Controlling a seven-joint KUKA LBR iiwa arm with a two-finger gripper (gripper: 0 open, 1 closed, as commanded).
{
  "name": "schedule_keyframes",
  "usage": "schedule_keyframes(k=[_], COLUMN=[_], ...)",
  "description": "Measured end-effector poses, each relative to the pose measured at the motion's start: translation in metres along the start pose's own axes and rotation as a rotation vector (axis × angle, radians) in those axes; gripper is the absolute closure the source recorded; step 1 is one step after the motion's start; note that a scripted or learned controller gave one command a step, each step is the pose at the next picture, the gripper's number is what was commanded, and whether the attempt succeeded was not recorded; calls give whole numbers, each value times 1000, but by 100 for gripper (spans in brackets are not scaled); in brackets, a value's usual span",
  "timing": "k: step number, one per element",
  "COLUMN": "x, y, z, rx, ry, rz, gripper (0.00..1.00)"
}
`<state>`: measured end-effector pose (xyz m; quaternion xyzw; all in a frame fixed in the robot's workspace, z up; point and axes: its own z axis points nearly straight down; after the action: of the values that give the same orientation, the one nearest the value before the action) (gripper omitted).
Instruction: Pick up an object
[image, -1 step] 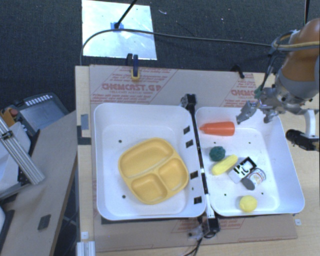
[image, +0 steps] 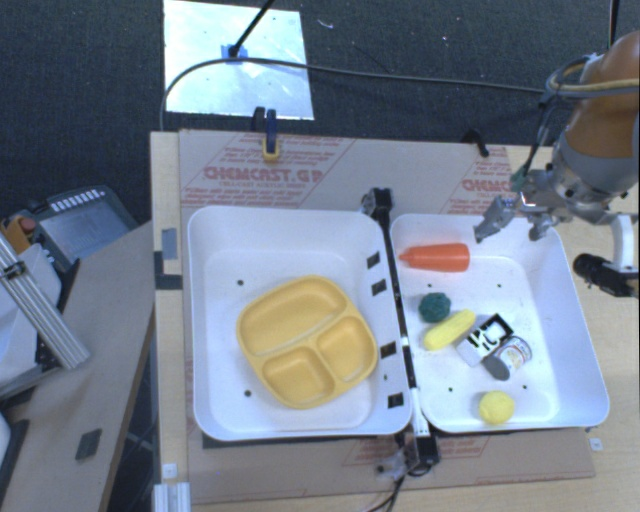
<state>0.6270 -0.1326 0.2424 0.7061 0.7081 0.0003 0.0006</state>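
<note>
we find the end effector (image: 517, 218) above the far edge of the right bin (image: 570, 300), near its far right corner, with the grey arm (image: 598, 120) reaching in from the desk's right side. its two fingers stand apart and nothing lies between them, so we record it as open and empty.

in the right bin we note six objects. an orange carrot (image: 436, 257) lies along the far edge, just beside the divider between the bins. a dark green ball (image: 434, 307) sits nearer the middle, with a yellow banana-shaped piece (image: 449, 329) just beside it toward the near edge. a small black-and-white box (image: 485, 335) lies close to the banana-shaped piece, and a small can (image: 509, 356) on its side is touching or nearly touching that box; we cannot tell which. a yellow lemon-like piece (image: 496, 406) rests by the near edge. all lie well apart from the end effector.

the left bin (image: 210, 300) carries a yellow divided tray (image: 305, 340) near its centre.
</note>
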Motion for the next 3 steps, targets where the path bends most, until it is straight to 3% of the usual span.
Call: schedule_keyframes(k=[3], x=[2], y=[12], z=[160], rx=[3], ry=[1], rz=[0], gripper=[0])
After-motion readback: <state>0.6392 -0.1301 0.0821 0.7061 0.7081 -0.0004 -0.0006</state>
